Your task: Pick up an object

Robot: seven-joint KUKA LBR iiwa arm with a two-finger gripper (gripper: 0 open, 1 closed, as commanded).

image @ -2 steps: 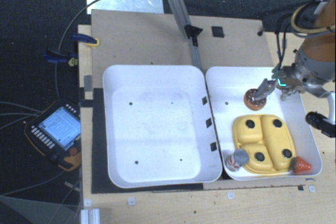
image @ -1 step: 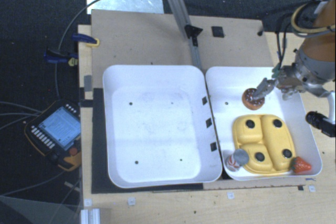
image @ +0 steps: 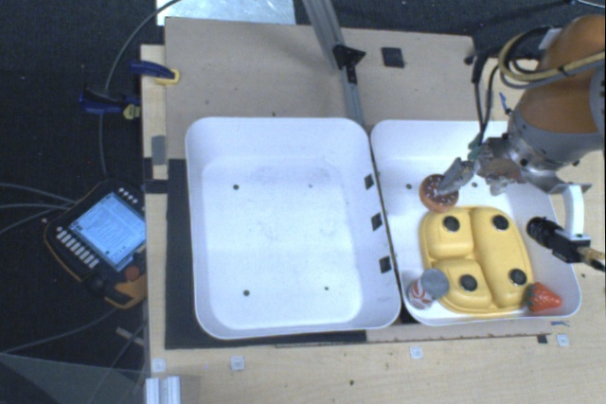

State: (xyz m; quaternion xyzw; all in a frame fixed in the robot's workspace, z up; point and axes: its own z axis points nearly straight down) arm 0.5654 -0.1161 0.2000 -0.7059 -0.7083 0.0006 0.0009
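Right bin (image: 402, 142) | gripper (image: 453, 180) over donut (image: 437, 193), beside yellow tray (image: 473, 258) | fingers' state: cannot tell.

1. The arm (image: 568, 99) is cut off by the picture's three o'clock edge.
2. The gripper (image: 454, 177) hides part of the brown doughnut (image: 437, 194); its grip is unclear.

Glossy moulded plastic is seen on the two white bins (image: 284, 132), smooth throughout. The yellow block (image: 473, 260) looks a satin plastic. Matt brown board is shown by the bench (image: 265, 71); the dark floor (image: 66, 5) appears roughly textured.
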